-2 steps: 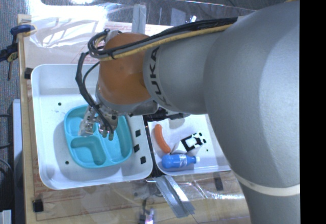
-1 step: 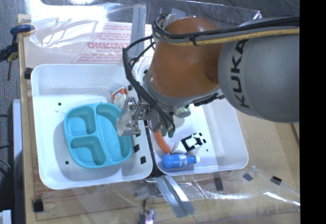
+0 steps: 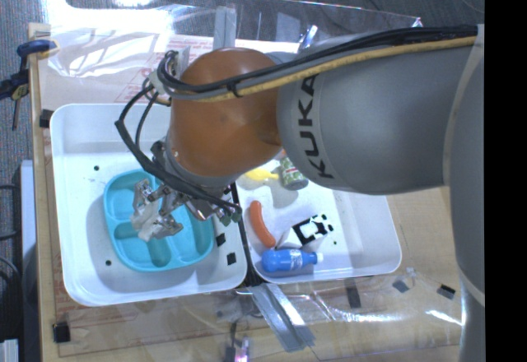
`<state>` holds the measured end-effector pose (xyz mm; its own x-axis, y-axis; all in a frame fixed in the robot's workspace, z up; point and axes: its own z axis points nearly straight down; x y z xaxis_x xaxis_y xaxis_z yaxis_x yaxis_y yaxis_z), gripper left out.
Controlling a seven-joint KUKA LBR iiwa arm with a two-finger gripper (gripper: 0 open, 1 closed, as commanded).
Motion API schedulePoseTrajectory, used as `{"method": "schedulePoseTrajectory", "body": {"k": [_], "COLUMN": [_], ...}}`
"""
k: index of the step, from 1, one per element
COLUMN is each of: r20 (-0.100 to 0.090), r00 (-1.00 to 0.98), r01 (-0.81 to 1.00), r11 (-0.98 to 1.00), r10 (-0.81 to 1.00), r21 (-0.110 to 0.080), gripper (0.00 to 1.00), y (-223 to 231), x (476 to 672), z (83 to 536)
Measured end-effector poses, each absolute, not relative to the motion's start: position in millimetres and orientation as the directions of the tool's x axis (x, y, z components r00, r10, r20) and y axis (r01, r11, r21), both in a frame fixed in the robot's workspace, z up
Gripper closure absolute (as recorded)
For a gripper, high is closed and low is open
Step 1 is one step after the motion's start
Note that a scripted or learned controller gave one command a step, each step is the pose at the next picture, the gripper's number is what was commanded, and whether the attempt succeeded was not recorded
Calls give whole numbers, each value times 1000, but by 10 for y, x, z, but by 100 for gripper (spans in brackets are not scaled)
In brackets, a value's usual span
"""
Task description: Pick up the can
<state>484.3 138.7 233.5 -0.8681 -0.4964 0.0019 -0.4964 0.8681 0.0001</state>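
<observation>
Oddly, the metal two-finger gripper point(image 3: 155, 212) hovered over the blue sectioned plastic tray point(image 3: 152, 225), grip state indiscernible, risking missing the small green-labelled can point(image 3: 292, 175) at three o'clock.

Overhead slanted view of both bins point(image 3: 74, 187)

— How many shallow white plastic bins point(image 3: 74, 187)?
— Two. One sky-blue divided plastic tray point(image 3: 123, 216), one orange sausage-shaped toy point(image 3: 262, 225), one blue bottle point(image 3: 288, 262), one small green-labelled can point(image 3: 292, 175).
</observation>
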Motion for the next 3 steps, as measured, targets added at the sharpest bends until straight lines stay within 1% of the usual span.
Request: {"method": "schedulePoseTrajectory", "body": {"k": [1, 2, 3], "r20": [2, 2, -7], "r00": [-869, -814, -884], "r01": [-496, -581, -468], "r11": [869, 814, 884], "r10": [-496, -581, -467], "r21": [0, 1, 8], "gripper": [0, 0, 0], "y": [1382, 1745, 1398], "x": [4845, 4912, 4920], "z": [2335, 927, 923]}}
